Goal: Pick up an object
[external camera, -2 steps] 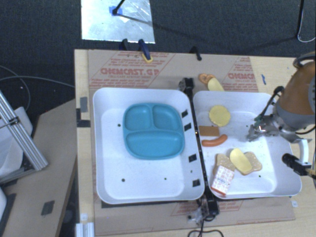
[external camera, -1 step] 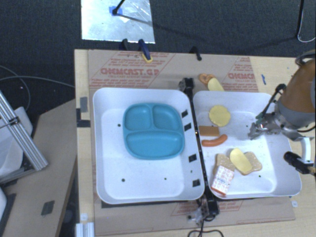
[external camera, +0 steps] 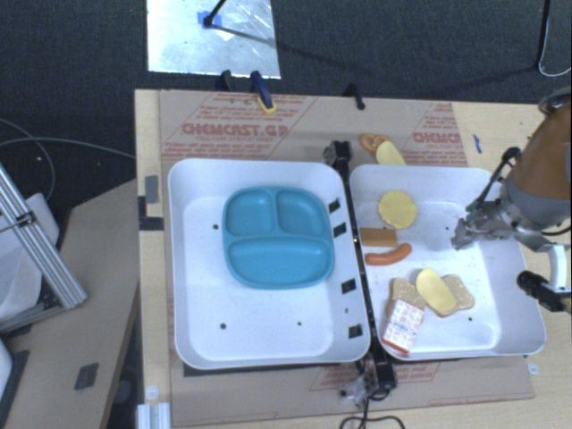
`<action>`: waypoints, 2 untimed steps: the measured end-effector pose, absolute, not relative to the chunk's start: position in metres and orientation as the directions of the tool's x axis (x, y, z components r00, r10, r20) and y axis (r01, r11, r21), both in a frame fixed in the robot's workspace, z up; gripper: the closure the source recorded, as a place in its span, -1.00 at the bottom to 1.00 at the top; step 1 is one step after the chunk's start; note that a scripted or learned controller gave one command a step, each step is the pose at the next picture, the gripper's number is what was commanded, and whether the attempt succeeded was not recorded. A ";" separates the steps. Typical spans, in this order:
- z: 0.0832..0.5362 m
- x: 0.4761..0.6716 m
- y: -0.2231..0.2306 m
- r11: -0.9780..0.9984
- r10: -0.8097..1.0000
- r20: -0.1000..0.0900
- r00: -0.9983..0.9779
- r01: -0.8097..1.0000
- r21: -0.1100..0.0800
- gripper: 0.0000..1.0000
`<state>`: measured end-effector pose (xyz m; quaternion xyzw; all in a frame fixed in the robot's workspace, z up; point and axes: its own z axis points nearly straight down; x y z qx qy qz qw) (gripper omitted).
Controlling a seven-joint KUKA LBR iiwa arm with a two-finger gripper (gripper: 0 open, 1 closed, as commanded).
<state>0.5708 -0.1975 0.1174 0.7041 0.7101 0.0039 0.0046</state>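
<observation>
Bench [external camera: 500,119] w/ cardboard sheet carries two shallow white bins side by side. Left bin [external camera: 201,329] holds a blue sectioned plate [external camera: 275,238], roughly centred, three compartments, nothing in them. Right bin [external camera: 514,329] holds the loose items & the arm's working end.

Arm [external camera: 547,172] comes in from the right, orange-brown part above the wrist, grey below. Gripper [external camera: 466,232] sits low over the right bin's mid-right area, pointing left, nothing seen between it & the bin floor; can't tell how far apart it is (too small & blurred), no object visibly held.

Items in right bin, big to small approx: tan cracker pair [external camera: 458,289] near the near-right middle w/ a yellow oval piece [external camera: 435,291] lying on top; red-and-white packet [external camera: 403,324] at the near-left, touching the tan slice beside it; yellow round disc [external camera: 397,209] toward the far-left; orange sausage [external camera: 388,256] at left-centre; small brown block [external camera: 378,237] just beyond the sausage, against the left wall. All these lie left of or nearer than the gripper, apart from it.

Outside the bins, on the far cardboard: a yellow piece [external camera: 390,154] w/ an orange bit [external camera: 370,140] beside it, and a blue-and-yellow clamp [external camera: 262,92]
</observation>
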 end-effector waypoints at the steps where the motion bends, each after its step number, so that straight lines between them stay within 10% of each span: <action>1: 0.128 0.572 -0.197 0.010 1.000 -0.001 -0.010 1.000 0.015 1.00; 2: 0.139 0.573 -0.197 0.012 1.000 -0.001 -0.012 1.000 0.019 1.00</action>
